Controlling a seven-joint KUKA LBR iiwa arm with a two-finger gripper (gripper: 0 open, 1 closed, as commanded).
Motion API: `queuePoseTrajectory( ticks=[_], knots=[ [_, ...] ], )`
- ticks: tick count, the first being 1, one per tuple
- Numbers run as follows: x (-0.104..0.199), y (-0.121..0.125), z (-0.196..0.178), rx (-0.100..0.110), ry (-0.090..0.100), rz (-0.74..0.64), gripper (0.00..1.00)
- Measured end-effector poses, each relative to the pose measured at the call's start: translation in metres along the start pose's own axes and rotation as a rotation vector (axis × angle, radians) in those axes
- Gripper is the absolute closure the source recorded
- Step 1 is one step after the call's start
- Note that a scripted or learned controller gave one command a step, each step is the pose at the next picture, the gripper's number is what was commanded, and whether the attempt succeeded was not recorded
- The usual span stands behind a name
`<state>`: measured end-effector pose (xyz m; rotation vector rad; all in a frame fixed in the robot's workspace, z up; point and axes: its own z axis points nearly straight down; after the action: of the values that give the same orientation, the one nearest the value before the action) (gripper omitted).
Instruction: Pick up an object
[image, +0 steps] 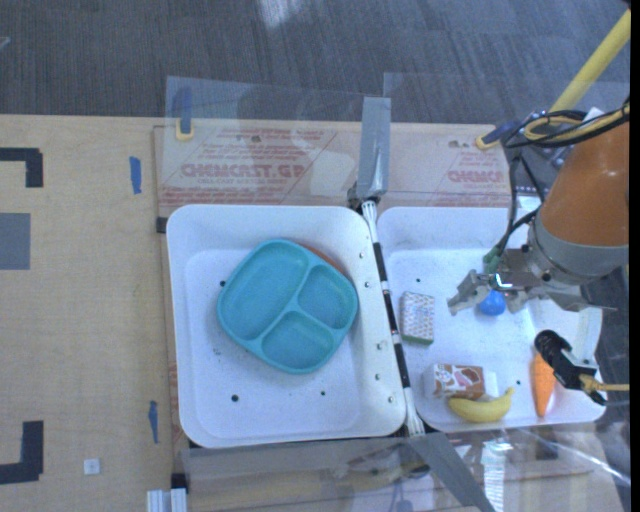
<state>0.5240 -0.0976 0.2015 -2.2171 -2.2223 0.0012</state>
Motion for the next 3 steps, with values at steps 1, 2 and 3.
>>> queuePoseTrajectory(
  ticks=[1, 2, 3],
  knots=[
    [-0.060, 0.038, 0.096, -0.001, -0.001, -0.158, 0.00],
    [-0.055, 0.108, 0.114, -0.008, -0.003, -0.093, 0.00],
    [-0.022, 0.136, 0.116, 0.027, -0.009, -0.064, 0.00]
  ],
)
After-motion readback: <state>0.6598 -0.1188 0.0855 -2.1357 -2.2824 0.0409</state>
